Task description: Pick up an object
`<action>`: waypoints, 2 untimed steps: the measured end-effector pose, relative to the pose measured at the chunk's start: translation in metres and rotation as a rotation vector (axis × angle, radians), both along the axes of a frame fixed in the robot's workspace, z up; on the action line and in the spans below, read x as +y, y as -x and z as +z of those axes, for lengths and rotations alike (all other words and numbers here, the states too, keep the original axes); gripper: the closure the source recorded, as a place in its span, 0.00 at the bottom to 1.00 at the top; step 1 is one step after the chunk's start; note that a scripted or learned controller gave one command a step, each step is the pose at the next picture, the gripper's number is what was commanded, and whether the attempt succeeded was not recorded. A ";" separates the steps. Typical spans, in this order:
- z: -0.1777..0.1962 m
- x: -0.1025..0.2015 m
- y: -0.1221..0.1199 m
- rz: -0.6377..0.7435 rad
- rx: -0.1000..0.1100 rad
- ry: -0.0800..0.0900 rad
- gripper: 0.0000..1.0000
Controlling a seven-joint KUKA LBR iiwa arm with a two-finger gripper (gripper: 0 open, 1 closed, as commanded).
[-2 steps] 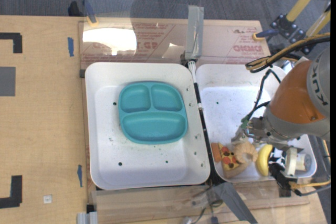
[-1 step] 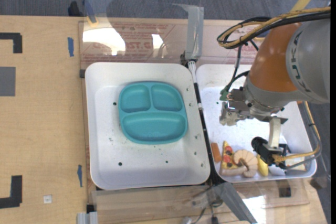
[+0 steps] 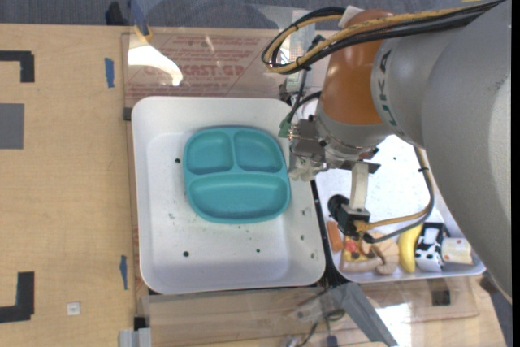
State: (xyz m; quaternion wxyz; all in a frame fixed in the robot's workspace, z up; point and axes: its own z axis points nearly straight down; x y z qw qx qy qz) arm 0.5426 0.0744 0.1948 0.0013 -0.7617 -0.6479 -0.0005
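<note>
**Robot Hand Hangs Over the Edge Between Two Bins**

The big grey arm with the orange band reaches in over the counter. Its hand hangs low, right about where the two white bins meet. I cannot tell if the hand is spread apart or pressed together, because the wrist is in the way. I see nothing held in it.

A blue-green plate lies flat in the middle of the first bin. It has two little parts at the back and one big part at the front. The plate's side is just beside the hand. A few dark specks dot the white floor of that bin.

The second bin sits under the arm. A yellow banana lies near its front edge. Next to the banana sit a white and black thing and a small white block. On the banana's other side are some little orange and tan things, too jumbled to name.
</note>
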 end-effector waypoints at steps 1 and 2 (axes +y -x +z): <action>-0.011 0.011 0.059 0.080 0.004 0.002 1.00; -0.023 0.020 0.064 0.046 0.004 0.002 1.00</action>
